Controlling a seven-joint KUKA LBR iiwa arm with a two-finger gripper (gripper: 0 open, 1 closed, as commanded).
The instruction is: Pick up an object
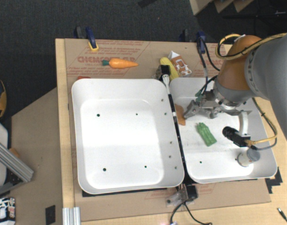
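Faint red printing ran across the brown cardboard sheet [63,78] under the two bins, too washed out to read; the small brown-and-white carton [181,65] behind the bins carried markings too small to make out. The grey two-finger gripper [195,106] hung over the right-hand shallow white bin [218,172], and whether it was open could not be told; nothing was seen in its grasp. Just below and right of it lay a flat green ridged plastic bar [206,134], its long axis running diagonally from upper left to lower right. A small brown wedge-shaped piece [180,115] lay just left of the gripper, by the bin wall. An orange toy carrot [121,63] lay well off to the upper left.
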